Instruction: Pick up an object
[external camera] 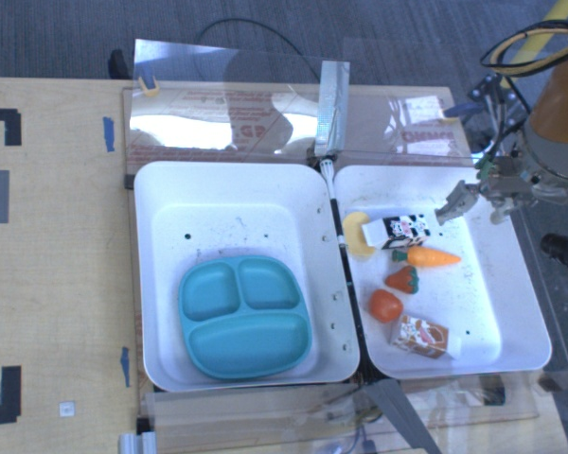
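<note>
The carrot (434, 256) lies in the right bin (511, 291), just beside the black-and-white carton (404, 228), with the banana (359, 234), the strawberry (403, 279), the tomato (385, 305) and a small box (421, 336) close by. The tool (473, 200) hangs over the bin's upper right part and has hold of nothing; how far it is open I cannot tell. I think it is best to come straight down over the carrot's free right end, away from the carton

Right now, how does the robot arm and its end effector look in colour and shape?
The end effector is a grey metal part with pale, slim fingers. Behind it, the arm shows an orange-brown rounded segment, with black and yellow cables looping above it.
</note>
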You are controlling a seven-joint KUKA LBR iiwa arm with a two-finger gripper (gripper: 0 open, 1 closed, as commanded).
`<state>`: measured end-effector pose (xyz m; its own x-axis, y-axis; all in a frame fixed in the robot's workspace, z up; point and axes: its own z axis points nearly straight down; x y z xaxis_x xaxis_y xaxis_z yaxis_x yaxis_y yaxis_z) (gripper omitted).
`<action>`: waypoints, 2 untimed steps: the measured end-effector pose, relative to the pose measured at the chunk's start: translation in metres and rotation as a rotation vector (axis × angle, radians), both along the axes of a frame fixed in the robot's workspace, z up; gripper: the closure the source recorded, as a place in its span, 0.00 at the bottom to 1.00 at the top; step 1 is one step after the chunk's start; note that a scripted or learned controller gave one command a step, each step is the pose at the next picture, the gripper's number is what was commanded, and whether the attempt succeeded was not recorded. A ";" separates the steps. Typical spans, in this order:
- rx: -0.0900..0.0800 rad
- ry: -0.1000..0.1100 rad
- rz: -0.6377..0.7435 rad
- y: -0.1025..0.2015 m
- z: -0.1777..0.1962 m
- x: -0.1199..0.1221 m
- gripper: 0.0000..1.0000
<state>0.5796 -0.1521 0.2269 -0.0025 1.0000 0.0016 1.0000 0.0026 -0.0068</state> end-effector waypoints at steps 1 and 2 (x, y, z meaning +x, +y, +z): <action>-0.001 -0.009 0.289 -0.018 -0.141 0.002 0.00; -0.003 -0.014 0.289 -0.018 -0.132 0.005 1.00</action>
<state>0.5842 -0.1706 0.0952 -0.2870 0.9579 -0.0034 0.9579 0.2870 0.0065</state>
